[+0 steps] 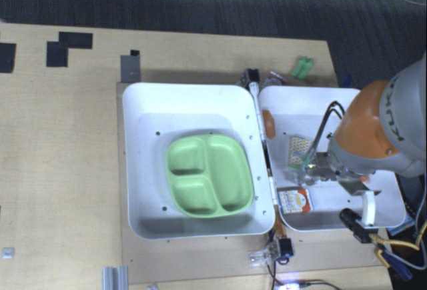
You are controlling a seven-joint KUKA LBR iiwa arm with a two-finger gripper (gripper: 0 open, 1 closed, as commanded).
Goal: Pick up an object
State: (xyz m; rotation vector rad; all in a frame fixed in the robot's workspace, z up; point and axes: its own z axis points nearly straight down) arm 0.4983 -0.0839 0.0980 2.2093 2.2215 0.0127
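My gripper (311, 171) is low inside the right bin (347, 99), under the grey and orange wrist. A small patterned packet (297, 148) lies just above-left of it, partly covered by the gripper. A white and orange packet (293, 200) rests at the bin's front left, just below the gripper. An orange oblong thing (269, 124) lies against the bin's left wall. I see nothing between the fingers.
The left bin (143, 149) holds a green divided plate (209, 174). A green thing (302, 68) and a small dark piece (251, 75) lie on the bench behind the bins. Cables run near the front edge (280, 252).
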